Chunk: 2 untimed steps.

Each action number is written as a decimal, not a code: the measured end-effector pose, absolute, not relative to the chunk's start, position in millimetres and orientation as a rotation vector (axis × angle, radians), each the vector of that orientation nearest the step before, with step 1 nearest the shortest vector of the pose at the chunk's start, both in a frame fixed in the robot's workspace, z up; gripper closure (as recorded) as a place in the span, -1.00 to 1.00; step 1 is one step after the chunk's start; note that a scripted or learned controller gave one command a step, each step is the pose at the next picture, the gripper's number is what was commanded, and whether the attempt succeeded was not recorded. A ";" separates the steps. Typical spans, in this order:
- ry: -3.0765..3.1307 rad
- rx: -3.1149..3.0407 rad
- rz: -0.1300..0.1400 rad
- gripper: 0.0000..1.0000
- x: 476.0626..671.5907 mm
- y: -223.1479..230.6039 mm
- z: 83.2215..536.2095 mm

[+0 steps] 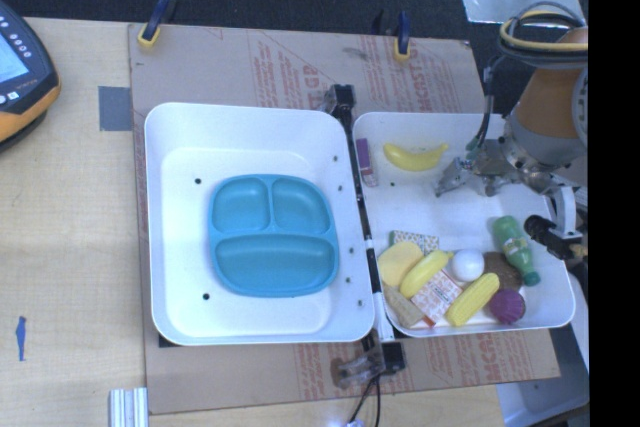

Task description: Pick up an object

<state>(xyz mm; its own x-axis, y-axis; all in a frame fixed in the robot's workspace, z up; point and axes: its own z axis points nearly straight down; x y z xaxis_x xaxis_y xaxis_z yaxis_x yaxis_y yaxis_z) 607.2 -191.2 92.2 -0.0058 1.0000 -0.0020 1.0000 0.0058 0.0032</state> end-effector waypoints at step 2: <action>2.233 2.220 -0.008 -1.00 537.3 -208.3 87.3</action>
